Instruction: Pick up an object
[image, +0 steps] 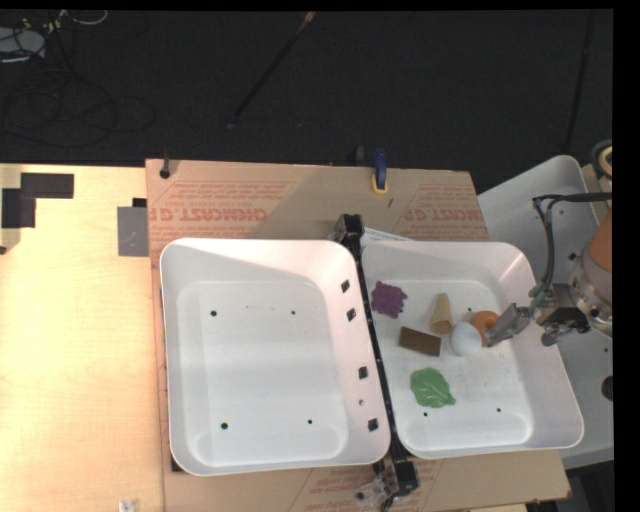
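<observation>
Reaching into the right bin (540, 425), the pincer (497, 331) (opening indiscernible) sits beside a white ball (465, 340)

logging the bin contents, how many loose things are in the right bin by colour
purple: 1, a lump
tan: 1, a cone
brown: 1, a block
white: 1, a ball
orange: 1, a piece by the gripper
green: 1, a lump
total: 6
</observation>
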